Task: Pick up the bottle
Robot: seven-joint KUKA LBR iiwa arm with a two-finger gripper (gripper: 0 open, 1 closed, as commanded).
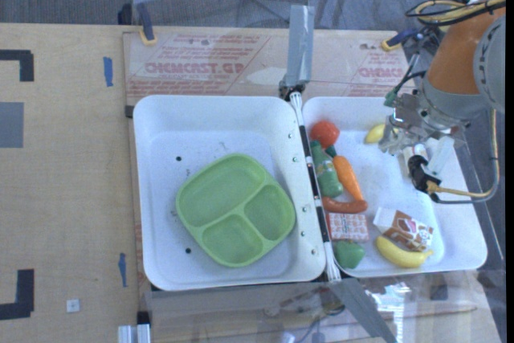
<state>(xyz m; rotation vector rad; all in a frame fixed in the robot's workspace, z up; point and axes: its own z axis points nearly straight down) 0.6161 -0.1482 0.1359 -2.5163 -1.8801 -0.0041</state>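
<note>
The bottle is green and lies lengthwise against the left wall of the right bin, between a red tomato and an orange carrot. My gripper hangs over the upper right part of the same bin, beside a yellow lemon and well to the right of the bottle. Nothing is visibly held in it. The wrist body above hides its tips.
The right bin also holds a sausage, a checkered box, a green pepper, a banana and a small carton. The left bin holds a green divided plate. A cable trails off the wrist.
</note>
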